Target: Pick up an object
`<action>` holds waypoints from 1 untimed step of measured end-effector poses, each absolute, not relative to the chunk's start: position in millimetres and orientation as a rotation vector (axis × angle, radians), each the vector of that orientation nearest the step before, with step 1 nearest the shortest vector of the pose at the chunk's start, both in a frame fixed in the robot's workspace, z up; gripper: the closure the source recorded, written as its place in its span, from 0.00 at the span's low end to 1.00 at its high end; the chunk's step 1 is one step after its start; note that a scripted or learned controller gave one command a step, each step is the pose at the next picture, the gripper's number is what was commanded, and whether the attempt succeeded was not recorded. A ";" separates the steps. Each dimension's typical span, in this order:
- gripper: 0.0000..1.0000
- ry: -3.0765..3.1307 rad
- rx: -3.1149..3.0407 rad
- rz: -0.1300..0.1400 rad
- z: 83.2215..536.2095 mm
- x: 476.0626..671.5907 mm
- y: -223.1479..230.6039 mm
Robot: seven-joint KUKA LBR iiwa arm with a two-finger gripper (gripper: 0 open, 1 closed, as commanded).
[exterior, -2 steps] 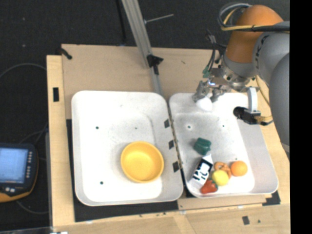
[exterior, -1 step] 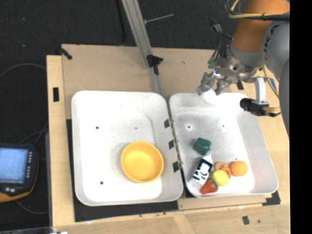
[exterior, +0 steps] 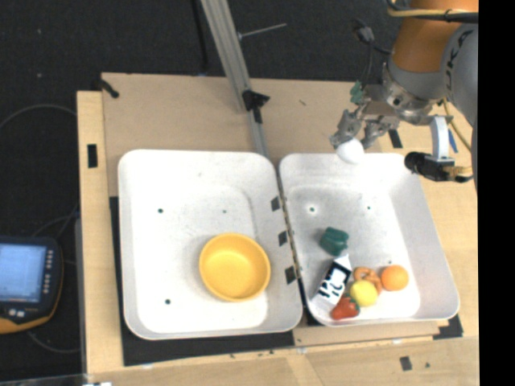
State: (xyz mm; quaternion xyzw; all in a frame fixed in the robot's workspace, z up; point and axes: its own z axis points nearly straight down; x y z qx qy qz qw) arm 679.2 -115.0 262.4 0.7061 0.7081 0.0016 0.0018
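The tool hangs over the far rim of the right bin, up near the far right of the desk. A small white ball sits right at the tips of the tool. The ball looks pinched between the fingers, so the tool is clenched on it and lifts it above the bin's far edge.

The other things lie well apart from the white ball, down in the near part of the right bin. A green block rests nearest to the ball, about in the middle of the bin. Past it, toward the near edge, lies a black and white box, tilted. Just beside that box sit a yellow fruit, a red fruit and an orange ball, all packed close together. Nothing stands between them and the white ball.

The left bin holds a yellow bowl, far from the white ball, on the other side of the wall where the two bins meet. A grey metal bar slants over the desk, off to the left of the white ball.
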 end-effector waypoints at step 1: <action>1.00 2.230 2.215 0.002 262.4 667.2 -54.1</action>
